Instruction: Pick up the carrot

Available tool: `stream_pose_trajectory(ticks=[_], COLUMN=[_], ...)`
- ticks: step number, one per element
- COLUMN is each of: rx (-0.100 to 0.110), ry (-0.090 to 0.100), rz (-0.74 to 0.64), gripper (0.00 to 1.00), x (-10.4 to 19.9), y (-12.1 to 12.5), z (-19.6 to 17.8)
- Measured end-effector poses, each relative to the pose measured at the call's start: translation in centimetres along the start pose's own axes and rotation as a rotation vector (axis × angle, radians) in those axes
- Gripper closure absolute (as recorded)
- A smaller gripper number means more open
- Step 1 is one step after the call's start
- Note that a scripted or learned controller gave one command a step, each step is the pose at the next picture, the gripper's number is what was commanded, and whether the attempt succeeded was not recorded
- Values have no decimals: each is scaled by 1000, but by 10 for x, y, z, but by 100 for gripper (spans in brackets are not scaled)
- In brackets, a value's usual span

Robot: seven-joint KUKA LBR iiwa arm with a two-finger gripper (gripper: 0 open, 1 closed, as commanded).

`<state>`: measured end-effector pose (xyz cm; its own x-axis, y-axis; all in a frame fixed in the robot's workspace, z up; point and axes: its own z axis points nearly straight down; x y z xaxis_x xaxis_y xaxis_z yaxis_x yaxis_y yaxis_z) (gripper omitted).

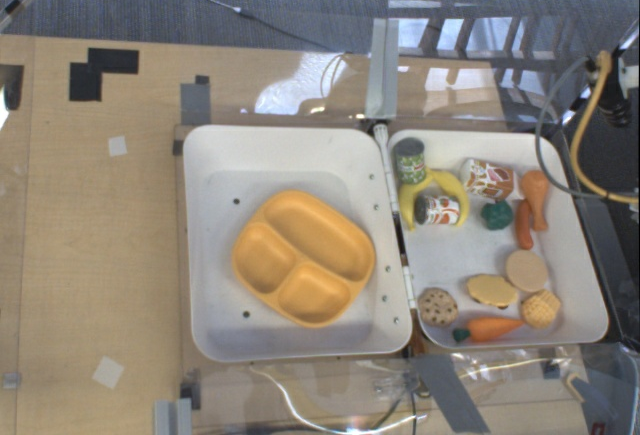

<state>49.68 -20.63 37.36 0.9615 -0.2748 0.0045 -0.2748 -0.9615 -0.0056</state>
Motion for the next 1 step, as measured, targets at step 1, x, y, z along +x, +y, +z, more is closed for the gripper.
stream_pose_trajectory(ticks=[1], rx=[0], ry=[-12], rz=[-16], gripper=[100], x=[-1], y=[-2], z=[194])
